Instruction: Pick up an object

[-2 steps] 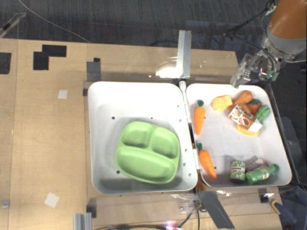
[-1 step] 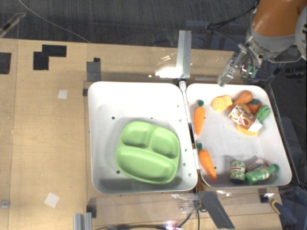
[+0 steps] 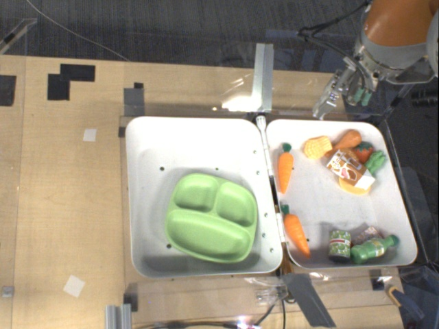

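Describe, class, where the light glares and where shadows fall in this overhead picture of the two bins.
In the camera view, glare whitens the bench just behind the left bin, beside the metal post; a soft shadow lies under the green divided plate toward its near-left edge; the gripper above the right bin looks slightly blurred.
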`<state>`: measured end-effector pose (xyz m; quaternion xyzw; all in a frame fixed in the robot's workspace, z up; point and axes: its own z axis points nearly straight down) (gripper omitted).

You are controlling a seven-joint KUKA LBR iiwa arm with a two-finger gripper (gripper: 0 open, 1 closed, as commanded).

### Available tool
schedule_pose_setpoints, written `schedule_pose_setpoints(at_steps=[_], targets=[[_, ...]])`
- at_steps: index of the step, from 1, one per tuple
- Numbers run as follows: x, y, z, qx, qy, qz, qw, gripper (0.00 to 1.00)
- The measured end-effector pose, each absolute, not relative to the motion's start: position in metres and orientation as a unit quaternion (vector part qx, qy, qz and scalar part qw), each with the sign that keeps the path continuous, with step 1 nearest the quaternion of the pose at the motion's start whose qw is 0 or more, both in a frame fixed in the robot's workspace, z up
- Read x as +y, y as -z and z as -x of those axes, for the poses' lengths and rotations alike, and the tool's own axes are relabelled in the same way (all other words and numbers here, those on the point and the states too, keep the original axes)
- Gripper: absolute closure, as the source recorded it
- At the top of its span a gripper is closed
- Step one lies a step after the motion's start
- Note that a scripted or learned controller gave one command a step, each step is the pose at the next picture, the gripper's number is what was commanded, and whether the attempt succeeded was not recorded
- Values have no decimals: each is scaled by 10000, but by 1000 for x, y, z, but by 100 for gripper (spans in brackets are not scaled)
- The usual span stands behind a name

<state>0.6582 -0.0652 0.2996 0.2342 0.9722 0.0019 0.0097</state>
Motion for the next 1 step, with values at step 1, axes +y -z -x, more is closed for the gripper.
schedule_pose_setpoints(at_steps=[1], targets=[[19, -265, -643, 9581, -22, -2866, 30, 100]])
